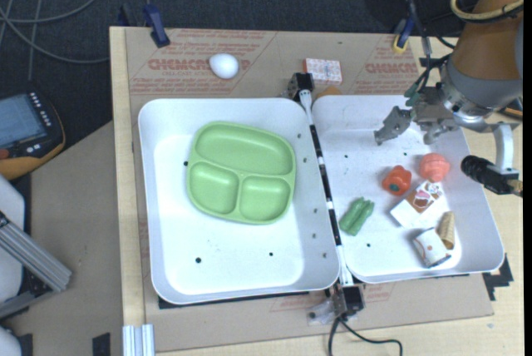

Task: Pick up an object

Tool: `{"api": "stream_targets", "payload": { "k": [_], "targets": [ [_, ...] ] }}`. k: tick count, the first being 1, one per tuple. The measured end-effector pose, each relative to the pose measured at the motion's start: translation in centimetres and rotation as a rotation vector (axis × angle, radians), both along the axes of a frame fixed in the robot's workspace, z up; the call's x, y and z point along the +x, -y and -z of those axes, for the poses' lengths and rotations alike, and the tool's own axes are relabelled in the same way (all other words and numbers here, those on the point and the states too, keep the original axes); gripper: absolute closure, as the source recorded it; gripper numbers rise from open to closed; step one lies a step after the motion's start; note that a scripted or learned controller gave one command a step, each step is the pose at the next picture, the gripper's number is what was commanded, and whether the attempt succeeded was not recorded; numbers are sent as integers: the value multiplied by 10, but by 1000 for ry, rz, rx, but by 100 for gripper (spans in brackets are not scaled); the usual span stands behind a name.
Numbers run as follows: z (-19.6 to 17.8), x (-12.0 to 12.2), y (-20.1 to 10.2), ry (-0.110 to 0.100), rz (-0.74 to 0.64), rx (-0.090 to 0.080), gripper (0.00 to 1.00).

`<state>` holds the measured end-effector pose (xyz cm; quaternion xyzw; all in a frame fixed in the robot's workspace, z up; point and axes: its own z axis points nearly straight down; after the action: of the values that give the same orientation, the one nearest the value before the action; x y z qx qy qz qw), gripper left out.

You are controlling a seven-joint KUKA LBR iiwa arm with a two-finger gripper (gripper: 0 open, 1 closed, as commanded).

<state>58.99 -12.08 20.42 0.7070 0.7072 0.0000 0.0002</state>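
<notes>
Overhead, hovering above the right bin's (pixel 490 250) upper part: claw (pixel 397 126), released, fingers spread, nothing between them. Well below it, loose on the bin floor: orange pepper-like toy (pixel 396 179), pink ball (pixel 433 166), white carton (pixel 418 204) with a small red mark, wording too small to read, green pod (pixel 357 215), tipped white cup (pixel 431 246), tan piece (pixel 447 229). Resting in the left bin (pixel 166 263): green divided plate (pixel 242 172). Printed in red across the cardboard-covered counter (pixel 258 42): possibly "CHEMCRAFT". Beyond the bins: white egg (pixel 223 65), patterned box (pixel 323 69).

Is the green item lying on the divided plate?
No, the green item lies on the floor of the right bin, while the divided plate sits in the left bin.
</notes>
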Motion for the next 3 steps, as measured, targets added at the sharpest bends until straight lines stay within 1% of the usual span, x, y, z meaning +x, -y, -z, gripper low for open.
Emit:
{"api": "stream_targets", "payload": {
  "k": [1, 2, 3],
  "targets": [
    [87, -5, 22, -3, 1, 1, 0],
    [120, -20, 26, -3, 1, 1, 0],
    [109, -19, 26, 0, 1, 1, 100]
  ]
}}
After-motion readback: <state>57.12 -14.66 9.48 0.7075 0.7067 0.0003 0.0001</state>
